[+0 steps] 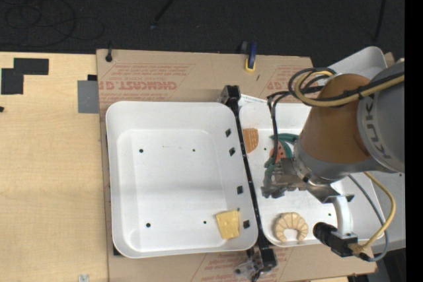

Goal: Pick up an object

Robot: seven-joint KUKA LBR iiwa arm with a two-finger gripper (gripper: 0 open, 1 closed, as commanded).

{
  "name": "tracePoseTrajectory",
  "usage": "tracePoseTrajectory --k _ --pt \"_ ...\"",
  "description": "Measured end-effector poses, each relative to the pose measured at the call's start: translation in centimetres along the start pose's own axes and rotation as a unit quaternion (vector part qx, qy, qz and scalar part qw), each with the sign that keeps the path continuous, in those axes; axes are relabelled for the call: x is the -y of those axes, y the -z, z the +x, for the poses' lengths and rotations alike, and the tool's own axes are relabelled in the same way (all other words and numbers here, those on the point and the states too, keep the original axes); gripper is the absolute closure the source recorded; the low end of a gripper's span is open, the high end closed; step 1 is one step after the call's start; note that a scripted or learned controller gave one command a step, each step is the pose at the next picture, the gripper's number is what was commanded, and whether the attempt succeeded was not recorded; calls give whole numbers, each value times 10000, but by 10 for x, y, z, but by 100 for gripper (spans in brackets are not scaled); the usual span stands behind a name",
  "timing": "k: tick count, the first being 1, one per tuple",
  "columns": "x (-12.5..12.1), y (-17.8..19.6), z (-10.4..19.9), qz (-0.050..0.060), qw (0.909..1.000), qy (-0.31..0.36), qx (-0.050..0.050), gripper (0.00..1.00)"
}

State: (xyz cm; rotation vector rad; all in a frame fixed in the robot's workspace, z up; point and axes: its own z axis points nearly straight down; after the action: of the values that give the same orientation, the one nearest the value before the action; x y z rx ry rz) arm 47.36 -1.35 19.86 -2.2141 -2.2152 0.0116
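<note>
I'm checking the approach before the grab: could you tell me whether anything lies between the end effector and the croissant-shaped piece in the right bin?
Nothing visible does. The end effector hangs over the right bin, and the croissant-shaped piece lies just toward the camera from it on bare bin floor.

Smooth white plastic bins (125,142), matt brown cardboard sheet (172,76) beneath, pale wood-look bench (46,175), glossy orange arm band (337,122)
</note>
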Motion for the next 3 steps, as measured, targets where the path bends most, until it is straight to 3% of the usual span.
tracePoseTrajectory --k 1,2,3 --pt "-1 56 -80 -68 10000 -37 24 100" --pt "0 -16 -52 -5 10000 -11 -6 100" --pt "-21 96 -41 -107 9999 10 9 100"
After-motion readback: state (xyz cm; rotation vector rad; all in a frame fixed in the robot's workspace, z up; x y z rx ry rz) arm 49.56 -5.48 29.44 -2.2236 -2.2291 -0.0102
